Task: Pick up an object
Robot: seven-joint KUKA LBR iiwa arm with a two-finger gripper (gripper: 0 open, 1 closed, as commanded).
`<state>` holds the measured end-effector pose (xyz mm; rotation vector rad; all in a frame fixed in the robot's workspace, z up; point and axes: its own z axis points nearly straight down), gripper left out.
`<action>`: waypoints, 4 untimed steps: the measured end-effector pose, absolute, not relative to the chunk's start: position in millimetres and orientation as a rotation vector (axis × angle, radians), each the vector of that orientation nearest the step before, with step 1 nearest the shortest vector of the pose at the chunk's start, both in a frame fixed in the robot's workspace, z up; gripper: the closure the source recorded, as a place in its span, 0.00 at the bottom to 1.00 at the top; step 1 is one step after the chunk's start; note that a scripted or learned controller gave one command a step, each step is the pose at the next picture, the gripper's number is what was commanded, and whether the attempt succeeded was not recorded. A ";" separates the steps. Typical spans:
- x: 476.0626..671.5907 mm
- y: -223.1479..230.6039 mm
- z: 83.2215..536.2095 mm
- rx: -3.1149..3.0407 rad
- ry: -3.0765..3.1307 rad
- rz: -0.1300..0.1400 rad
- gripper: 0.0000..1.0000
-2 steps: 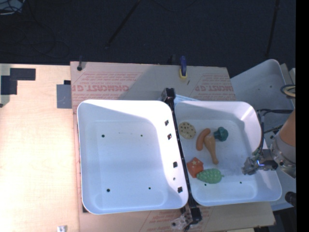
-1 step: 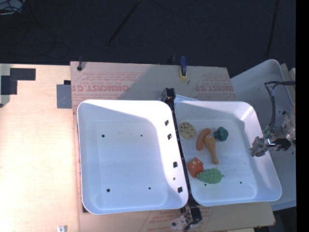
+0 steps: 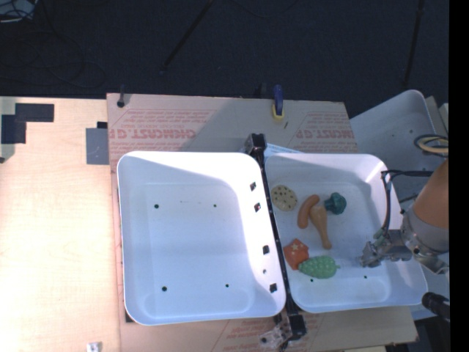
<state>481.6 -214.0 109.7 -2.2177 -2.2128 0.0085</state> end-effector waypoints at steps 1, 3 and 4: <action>476.0 -183.5 229.6 -2.220 -2.225 -0.002 1.00; 477.9 -172.9 215.2 -2.221 -2.232 -0.009 1.00; 481.0 -121.4 320.2 -2.219 -2.232 -0.008 1.00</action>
